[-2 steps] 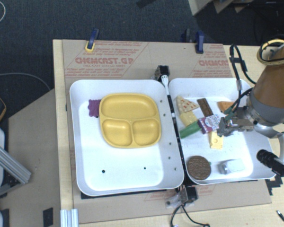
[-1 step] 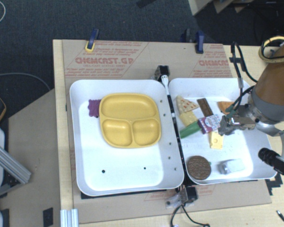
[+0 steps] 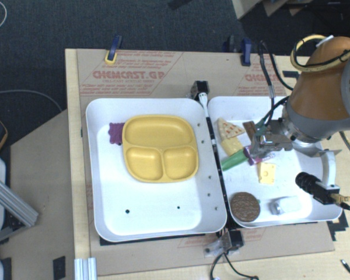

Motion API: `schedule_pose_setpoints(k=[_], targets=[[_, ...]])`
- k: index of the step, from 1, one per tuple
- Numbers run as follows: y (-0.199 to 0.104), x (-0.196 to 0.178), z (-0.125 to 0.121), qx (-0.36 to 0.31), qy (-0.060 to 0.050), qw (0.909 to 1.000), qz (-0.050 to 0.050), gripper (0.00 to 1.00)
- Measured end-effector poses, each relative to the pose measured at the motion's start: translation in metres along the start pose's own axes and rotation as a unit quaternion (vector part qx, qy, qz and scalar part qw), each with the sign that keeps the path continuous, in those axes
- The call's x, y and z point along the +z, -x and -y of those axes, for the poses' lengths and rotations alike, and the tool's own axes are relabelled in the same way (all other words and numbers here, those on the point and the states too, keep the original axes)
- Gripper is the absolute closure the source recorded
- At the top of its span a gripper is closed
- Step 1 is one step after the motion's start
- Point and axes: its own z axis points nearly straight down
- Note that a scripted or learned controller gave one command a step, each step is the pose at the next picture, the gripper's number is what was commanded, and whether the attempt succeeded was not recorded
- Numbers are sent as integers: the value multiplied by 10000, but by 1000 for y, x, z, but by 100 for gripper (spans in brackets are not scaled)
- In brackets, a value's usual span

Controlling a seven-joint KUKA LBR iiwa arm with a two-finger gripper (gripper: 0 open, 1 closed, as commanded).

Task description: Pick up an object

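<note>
The right bin holds several small items: a tan wedge like a sandwich slice, a green stick, a yellow square piece, a brown round patty and a pale clear lump. My gripper hangs low over the middle of this bin. It sits just right of the green stick's end and above the yellow piece. A small magenta bit shows right at its tip. The arm's grey and orange wrist covers the bin's far right part.
The left bin carries a yellow divided plate with a purple item beside its left edge. A black ridge separates the bins. A black cylinder with cable juts from the arm over the right bin's right side.
</note>
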Motion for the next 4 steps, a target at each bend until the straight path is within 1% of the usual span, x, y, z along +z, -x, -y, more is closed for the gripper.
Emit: schedule_pose_setpoints(k=[1,2,3,4], targets=[[-36,9,-37,0,2,10000,0,100],[-75,3,-62,1,7,10000,-2,100],[-112,8,-95,3,4,10000,-3,100],[-121,-13,-110,17,11,10000,1,100]])
